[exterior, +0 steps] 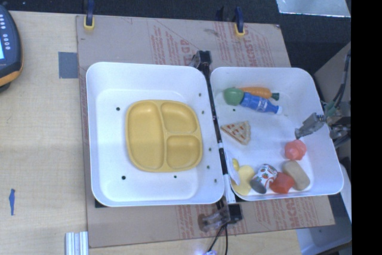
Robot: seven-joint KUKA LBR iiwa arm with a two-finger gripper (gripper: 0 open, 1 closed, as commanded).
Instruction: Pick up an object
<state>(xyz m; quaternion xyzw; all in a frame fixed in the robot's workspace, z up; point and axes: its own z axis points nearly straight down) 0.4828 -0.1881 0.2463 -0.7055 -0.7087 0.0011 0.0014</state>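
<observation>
Left bin (98,128): white, shallow; holds a yellow divided plate (164,135), lying flat near its middle.
Right bin (310,83): white, touching the left bin along the centre seam.
Right bin, upper part: green object (233,95), orange carrot (258,92) and blue bottle (259,104), grouped close.
Right bin, middle: pizza slice (237,132).
Right bin, lower edge: yellow piece (241,176), round patterned object (264,177), red piece (280,184), tan piece (297,175), clustered.
Pink object (295,150): just below the gripper.
Gripper (310,125): over the right bin's right edge; jaw state cannot be told.
</observation>
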